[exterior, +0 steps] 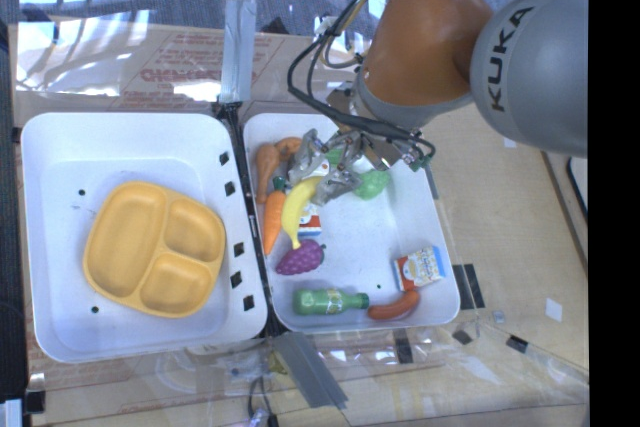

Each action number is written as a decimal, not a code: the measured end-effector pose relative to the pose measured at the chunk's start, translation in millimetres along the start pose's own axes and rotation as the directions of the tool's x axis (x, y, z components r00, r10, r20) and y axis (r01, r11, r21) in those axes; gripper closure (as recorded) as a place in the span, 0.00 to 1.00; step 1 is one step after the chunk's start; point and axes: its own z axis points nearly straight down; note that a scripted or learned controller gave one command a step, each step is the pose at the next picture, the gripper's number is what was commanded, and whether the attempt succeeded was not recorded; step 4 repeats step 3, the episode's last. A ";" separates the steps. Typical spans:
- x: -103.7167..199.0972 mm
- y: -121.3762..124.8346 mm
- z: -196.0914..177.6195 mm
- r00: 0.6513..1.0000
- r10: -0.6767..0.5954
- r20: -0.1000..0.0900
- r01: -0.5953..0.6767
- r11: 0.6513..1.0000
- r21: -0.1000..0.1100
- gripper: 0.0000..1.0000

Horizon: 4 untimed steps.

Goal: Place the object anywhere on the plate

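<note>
Reaching in from the right, the arm (470, 35) hangs its gripper (335, 165) low over the right bin (425, 245), fingers apart, just above the banana (297, 209). The yellow plate (152, 248) sits in the left bin (60, 145).

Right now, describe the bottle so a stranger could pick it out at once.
Take the right bin, the one crowded with toy food. Along its near wall lies the green bottle on its side, between purple grapes and a sausage. It alone has a yellow label.
</note>
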 end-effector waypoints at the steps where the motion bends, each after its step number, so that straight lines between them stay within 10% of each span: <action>1: 11.1 83.0 25.2 0.966 -0.257 -0.002 0.257 0.966 -0.004 1.00; 2: 8.3 172.1 -28.5 0.899 -0.439 0.002 0.439 0.899 0.000 1.00; 3: 8.7 171.8 -28.0 0.899 -0.438 0.002 0.438 0.899 -0.001 0.00; 4: 8.7 171.8 -28.0 0.899 -0.438 0.002 0.438 0.899 -0.001 0.00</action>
